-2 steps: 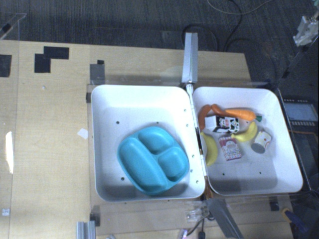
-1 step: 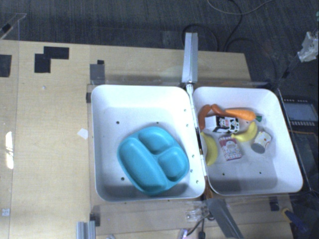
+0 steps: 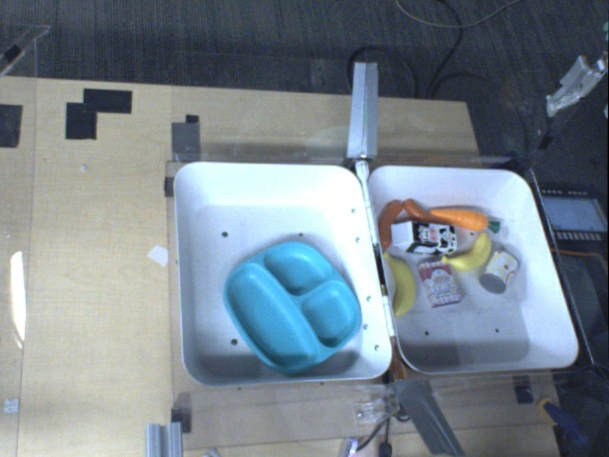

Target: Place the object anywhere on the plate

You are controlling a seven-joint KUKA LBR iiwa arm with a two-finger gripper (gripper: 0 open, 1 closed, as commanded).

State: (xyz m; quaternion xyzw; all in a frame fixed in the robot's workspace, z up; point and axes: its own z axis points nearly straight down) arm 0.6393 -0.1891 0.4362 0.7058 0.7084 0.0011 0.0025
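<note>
A blue plate [image 3: 292, 304] with three compartments lies in the left white bin [image 3: 200, 255], toward its front. The right white bin [image 3: 547, 284] holds several small items bunched near its back left. An orange carrot [image 3: 455, 218] lies across the top of the pile. Just below it sits a small black-and-white box [image 3: 425, 238]. A yellow banana [image 3: 402, 287] lies along the bin's left side and another yellow banana [image 3: 473, 253] curves beside the box. A pink packet [image 3: 440, 283] lies flat, and a small pale cup [image 3: 499, 269] rests on its side.
A metal post [image 3: 363, 112] stands behind the seam between the bins. Black tape marks [image 3: 95, 109] sit on the wooden bench at the far left. Cables [image 3: 457, 17] run over the dark floor behind. A pale bracket-like part [image 3: 576, 84] shows at the upper right.
</note>
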